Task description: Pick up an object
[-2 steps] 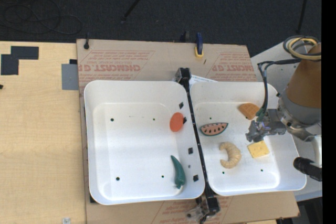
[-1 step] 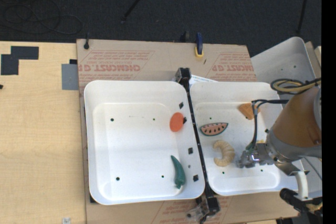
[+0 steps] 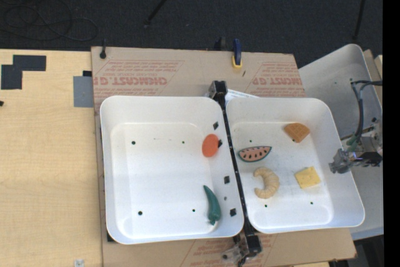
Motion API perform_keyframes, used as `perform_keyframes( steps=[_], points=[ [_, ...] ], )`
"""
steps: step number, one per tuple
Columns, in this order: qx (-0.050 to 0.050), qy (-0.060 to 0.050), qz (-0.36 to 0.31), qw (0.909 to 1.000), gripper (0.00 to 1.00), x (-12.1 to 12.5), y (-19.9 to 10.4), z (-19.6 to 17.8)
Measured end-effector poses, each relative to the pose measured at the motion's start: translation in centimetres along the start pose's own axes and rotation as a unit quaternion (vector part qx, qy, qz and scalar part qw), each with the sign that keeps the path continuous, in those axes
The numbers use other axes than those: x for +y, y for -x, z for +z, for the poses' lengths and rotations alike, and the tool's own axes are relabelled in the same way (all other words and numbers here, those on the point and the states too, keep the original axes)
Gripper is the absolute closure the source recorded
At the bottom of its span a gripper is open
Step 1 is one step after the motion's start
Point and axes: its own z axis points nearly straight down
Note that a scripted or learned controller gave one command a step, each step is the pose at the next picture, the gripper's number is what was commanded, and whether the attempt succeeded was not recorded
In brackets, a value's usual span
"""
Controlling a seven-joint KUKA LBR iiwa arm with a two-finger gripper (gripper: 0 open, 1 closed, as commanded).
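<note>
2 bins side by side on cardboard sheet (image 3: pixel 187 72), which lies on the surface (image 3: pixel 44 153). Left bin (image 3: pixel 125 122): round fruit (image 3: pixel 211 146) at right wall, mid-depth; pepper (image 3: pixel 212 204) near front-right corner. Right bin (image 3: pixel 337 134): watermelon slice (image 3: pixel 254 153) left-centre, croissant (image 3: pixel 267 182) just in front of it, cheese block (image 3: pixel 307 177) to its right, bread piece (image 3: pixel 297 131) behind, toward back-right. Claw (image 3: pixel 340 162) at right bin's right rim.

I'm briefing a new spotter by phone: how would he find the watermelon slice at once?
Start at the right bin of the two white ones. Along its left side, close to the divider, lies the watermelon slice, above the pale croissant. It alone there is red with a green rind and dark seeds.
</note>
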Motion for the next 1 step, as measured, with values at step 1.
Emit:
perform_keyframes(
  steps=[1],
  points=[
    [0.003,-0.006,-0.001,1.0,1.0,-0.2,0.49,-2.8]
  ],
)
